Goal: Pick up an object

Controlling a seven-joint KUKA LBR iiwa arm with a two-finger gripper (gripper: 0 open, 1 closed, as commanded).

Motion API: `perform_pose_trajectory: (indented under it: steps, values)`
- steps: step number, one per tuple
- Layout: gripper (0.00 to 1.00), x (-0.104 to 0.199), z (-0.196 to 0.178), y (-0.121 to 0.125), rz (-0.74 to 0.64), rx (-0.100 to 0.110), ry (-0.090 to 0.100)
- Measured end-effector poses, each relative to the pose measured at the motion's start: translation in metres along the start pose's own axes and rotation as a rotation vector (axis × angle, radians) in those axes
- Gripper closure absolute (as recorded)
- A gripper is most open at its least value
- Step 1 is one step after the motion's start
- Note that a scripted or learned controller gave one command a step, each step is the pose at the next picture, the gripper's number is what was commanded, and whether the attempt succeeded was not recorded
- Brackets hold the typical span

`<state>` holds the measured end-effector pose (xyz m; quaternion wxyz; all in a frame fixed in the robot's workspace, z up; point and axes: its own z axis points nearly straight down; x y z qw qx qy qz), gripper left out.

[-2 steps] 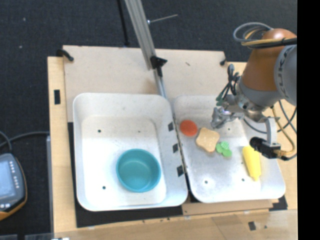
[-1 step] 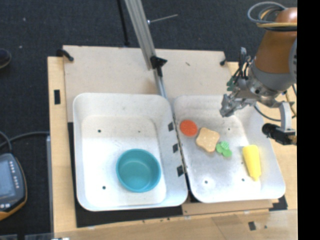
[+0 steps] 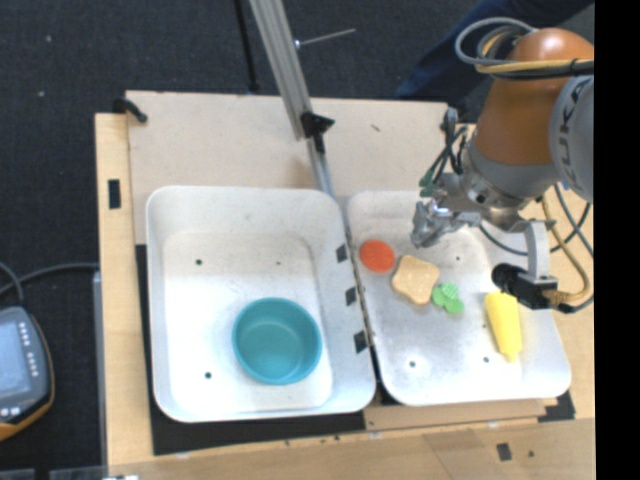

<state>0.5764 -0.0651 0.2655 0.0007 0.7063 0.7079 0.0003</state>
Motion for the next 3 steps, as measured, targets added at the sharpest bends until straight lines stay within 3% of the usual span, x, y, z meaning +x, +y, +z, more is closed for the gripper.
perform_pose_trajectory:
  steps: [2, 3]
  values:
    - [1.0, 0.094, -0.005, -0.026, 0.0, 0.001, 0.001]
    - [1.0, 0.138, 0.014, -0.037, 0.0, 0.0, 0.001]
